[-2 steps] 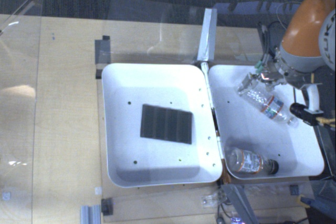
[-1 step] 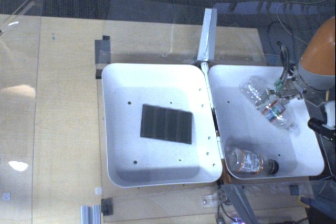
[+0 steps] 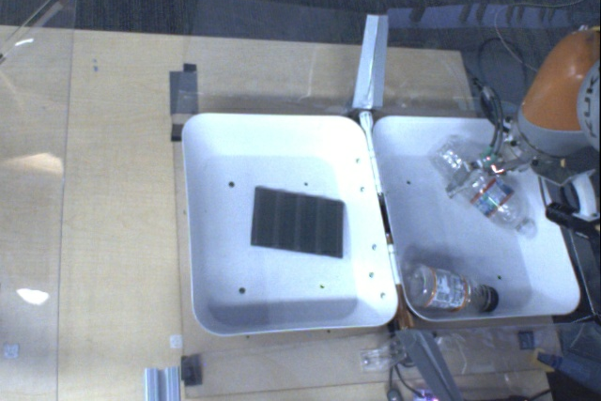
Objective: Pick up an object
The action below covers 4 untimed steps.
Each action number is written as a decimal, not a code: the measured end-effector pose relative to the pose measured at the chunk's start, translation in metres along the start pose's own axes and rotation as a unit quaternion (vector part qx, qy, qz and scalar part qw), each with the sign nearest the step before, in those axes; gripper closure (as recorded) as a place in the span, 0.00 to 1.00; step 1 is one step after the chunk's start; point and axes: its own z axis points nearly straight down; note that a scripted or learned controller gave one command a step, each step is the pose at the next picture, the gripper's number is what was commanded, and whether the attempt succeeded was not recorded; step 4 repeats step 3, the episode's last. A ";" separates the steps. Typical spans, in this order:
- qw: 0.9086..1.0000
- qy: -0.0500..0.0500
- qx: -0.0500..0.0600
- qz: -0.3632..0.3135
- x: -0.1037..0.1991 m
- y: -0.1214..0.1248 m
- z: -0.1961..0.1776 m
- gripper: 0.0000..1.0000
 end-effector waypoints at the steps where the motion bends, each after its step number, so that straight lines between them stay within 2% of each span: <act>1: 1.000 0.001 0.000 0.000 0.001 0.001 -0.011 1.00; 2: 0.999 0.001 0.005 0.037 0.070 0.062 -0.078 1.00; 3: 0.992 0.004 0.010 0.125 0.042 0.051 -0.052 1.00; 4: 0.992 0.004 0.010 0.125 0.042 0.051 -0.052 1.00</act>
